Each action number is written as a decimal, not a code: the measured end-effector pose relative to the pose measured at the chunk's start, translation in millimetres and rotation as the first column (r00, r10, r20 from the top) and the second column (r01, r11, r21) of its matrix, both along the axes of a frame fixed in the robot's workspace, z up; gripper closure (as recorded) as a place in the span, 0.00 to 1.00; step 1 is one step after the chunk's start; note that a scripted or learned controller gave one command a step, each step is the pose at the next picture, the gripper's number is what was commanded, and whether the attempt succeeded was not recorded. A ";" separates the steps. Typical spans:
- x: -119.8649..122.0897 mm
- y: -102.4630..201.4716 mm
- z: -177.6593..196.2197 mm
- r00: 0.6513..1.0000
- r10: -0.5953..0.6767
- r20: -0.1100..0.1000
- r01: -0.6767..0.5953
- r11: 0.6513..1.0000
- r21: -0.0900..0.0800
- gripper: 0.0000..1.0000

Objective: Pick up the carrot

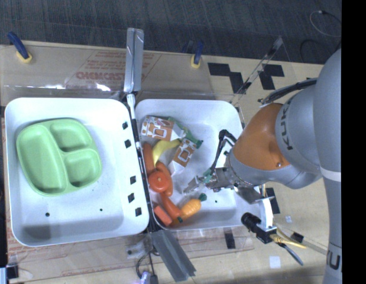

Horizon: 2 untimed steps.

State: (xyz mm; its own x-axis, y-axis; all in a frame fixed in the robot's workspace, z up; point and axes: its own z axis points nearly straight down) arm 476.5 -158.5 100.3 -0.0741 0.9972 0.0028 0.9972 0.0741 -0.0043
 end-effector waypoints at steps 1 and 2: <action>6.5 -7.6 -8.7 0.994 -0.111 0.005 0.111 0.994 -0.004 0.00; 6.9 -7.3 0.7 0.994 -0.107 0.006 0.107 0.994 -0.005 1.00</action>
State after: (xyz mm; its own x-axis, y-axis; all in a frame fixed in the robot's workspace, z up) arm 483.4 -165.8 101.0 0.0326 0.9995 -0.0021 0.9995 -0.0326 0.0010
